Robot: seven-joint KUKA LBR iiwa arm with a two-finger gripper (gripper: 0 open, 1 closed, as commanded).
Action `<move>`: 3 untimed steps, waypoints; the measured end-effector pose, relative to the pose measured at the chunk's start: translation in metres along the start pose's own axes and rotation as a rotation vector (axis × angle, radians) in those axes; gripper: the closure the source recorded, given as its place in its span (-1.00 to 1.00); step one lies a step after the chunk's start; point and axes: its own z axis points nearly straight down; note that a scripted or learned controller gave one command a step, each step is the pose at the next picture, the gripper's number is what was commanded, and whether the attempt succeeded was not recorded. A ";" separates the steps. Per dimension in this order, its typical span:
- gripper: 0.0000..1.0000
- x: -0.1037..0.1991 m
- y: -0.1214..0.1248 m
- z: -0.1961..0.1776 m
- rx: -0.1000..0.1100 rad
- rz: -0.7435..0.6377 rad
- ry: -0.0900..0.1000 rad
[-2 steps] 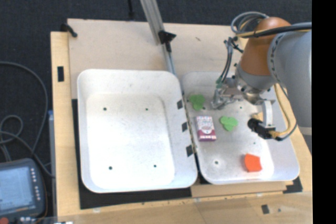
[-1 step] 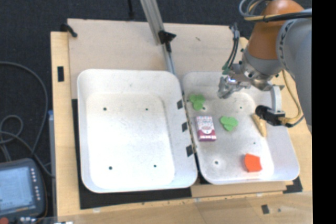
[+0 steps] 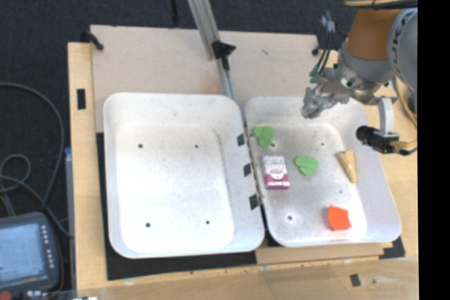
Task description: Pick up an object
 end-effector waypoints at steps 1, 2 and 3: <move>1.00 0.060 -0.012 -0.001 0.007 -0.003 0.002; 1.00 0.106 -0.025 -0.015 0.006 -0.004 0.003; 1.00 0.164 -0.039 -0.009 0.008 -0.005 0.003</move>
